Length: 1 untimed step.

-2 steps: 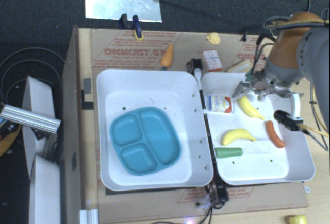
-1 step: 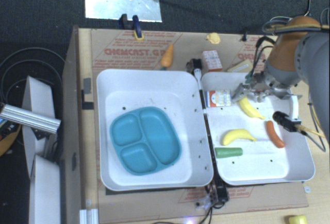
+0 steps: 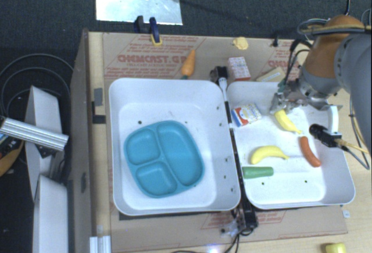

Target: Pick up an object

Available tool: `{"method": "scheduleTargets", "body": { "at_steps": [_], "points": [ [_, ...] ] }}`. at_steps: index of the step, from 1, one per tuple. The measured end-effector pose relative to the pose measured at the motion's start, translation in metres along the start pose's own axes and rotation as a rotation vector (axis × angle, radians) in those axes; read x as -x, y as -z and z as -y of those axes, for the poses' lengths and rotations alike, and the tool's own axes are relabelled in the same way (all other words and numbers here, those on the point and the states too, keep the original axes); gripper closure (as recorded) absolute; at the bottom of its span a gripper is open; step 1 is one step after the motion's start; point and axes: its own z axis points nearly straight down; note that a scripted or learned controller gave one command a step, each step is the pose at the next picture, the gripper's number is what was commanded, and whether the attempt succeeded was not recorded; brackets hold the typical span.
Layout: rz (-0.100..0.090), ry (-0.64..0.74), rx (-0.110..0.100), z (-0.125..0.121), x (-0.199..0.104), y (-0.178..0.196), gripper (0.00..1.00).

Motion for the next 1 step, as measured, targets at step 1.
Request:
{"method": "scheduleTargets", "body": {
  "at_steps": [1],
  "points": [
    [-0.004, 0.005, 0.001, 0.0020, -0.0665, 0.0820, 1.00]
  ]
}}
